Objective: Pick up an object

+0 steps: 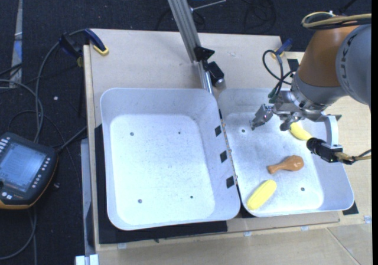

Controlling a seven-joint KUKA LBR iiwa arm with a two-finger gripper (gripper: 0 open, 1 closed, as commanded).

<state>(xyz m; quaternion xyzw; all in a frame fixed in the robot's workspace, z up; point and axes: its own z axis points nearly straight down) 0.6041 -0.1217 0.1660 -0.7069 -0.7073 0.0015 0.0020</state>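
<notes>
Brown object: a brown pear-shaped piece with a narrow neck point(287, 165) lies in the right shallow white bin point(331, 203), near the middle of its floor. Its long axis runs nearly level across the view, the round bulb towards the right and the thin neck pointing left, slightly down.
Yellow cob: a yellow oblong corn-like object point(261, 193) lies just below and left of the brown piece, apart from it, near the bin's lower edge. Its long axis runs on a slant, from lower left to upper right.
Second yellow piece: a small yellow rounded object point(300, 133) lies above and right of the brown piece, close under the arm's wrist, partly hidden by it.
Gripper: the two-finger gripper point(260, 118) hangs over the upper left part of the right bin, pointing left and down. Nothing shows between its tips; whether they stand apart or together I cannot tell.
Arm: the grey arm with the orange band point(322, 51) reaches in from the right.
Left bin: the left shallow white bin point(118, 104) sits beside the right one, edges touching.
Bench: the pale wooden bench point(147, 57) bears both bins.
</notes>
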